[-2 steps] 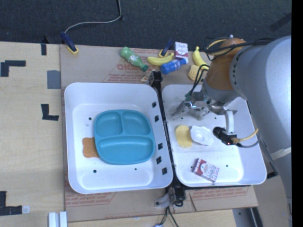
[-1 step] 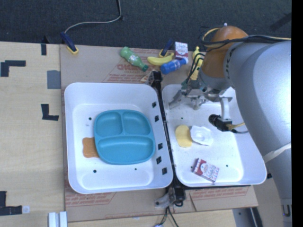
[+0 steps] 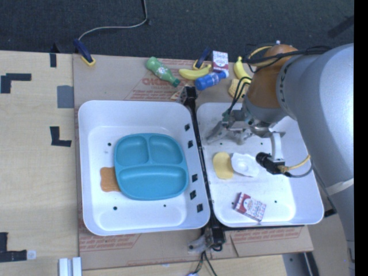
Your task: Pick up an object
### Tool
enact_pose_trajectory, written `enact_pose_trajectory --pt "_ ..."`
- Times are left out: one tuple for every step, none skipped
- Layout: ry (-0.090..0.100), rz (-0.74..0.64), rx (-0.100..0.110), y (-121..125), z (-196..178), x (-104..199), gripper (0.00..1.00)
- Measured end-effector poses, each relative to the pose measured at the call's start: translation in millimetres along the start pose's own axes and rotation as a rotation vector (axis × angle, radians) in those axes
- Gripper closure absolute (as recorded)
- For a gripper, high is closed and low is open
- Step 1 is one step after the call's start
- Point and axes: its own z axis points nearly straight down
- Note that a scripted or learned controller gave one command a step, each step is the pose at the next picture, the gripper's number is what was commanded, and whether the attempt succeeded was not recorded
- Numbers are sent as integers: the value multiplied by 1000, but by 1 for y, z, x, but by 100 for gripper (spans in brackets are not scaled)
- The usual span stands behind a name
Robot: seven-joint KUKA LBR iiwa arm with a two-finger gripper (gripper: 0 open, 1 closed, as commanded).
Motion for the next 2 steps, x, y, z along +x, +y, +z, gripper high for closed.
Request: enact_pose_trajectory --pt "1 -3 -1 36 1 -7 0" --pt "0 -1 0 -14 0 -3 0"
